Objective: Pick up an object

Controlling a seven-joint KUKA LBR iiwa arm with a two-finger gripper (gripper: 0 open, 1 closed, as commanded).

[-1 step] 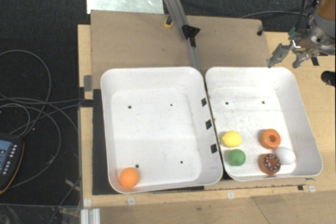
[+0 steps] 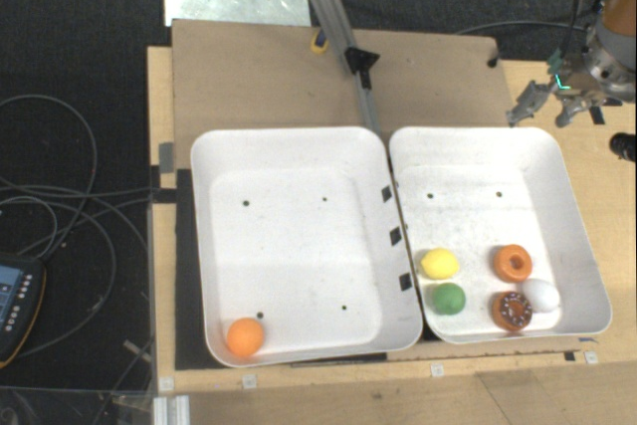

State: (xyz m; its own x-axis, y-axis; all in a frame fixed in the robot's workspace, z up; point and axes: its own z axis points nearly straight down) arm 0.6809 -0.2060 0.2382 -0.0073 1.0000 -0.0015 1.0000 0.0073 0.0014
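Pretty even, bright overhead light. The white bins [image 2: 299, 214] are nearly blown out, with only soft, faint shadows along their rims. The dark floor [image 2: 70, 15] stays murky. Whole frame's a bit soft and grainy, low-res.

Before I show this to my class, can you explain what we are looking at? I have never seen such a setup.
One fixed camera looks down at a slant on a wooden bench. On it sit two shallow white bins side by side. The left bin holds an orange ball. The right bin holds a yellow ball, a green ball, an orange ring doughnut, a brown sprinkled doughnut and a white egg-shaped thing. At the upper right is the robot arm's two-finger gripper, open, above the right bin's far corner, holding nothing.
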